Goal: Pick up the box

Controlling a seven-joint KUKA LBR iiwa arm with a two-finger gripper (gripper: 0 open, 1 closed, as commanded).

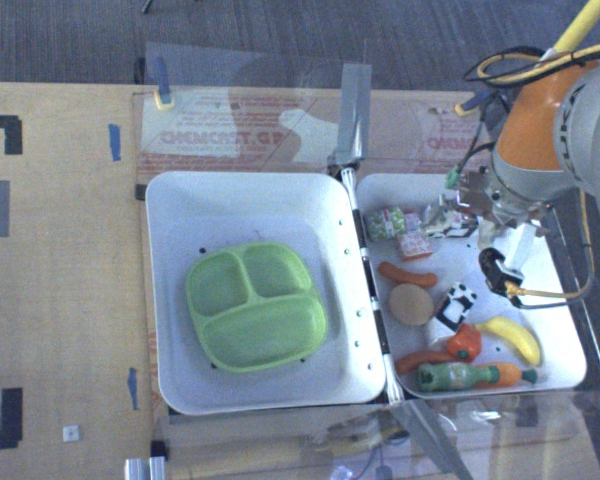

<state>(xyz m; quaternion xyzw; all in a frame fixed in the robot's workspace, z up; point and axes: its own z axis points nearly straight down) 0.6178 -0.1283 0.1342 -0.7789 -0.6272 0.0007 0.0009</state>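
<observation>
The box (pixel 414 245), a small pinkish carton, lies in the upper left part of the right bin (pixel 570 368), just beside a green-and-white packet (pixel 385 223) that sits nearer the bin's top left corner. Below it is a red sausage-shaped toy (pixel 408 274), and lower still a round tan disc (pixel 411 304).

The hand (pixel 462 218) hangs over the top middle of the right bin, to the right of the box and near it. Cables and metal parts clutter that spot, so it cannot be told whether the hand is wide or narrow; nothing is seen held in it.

The step in hand looks like the approach: the hand needs to move left and slightly toward the bottom of the frame so that it is centred over the box before it descends. The box is small and lies flat, so a grasp across its shorter side seems the safer choice. The crowding is the main hazard. The packet touches or nearly touches the box on its upper left, and the sausage toy is close below; a wide or misaligned descent could land on a neighbour or push the box against the bin wall. A straight vertical drop, with the closing direction pointing away from the packet, should give the best chance.

The left bin (pixel 170 368) holds a green divided plate (pixel 257 306), well apart from the work.
</observation>
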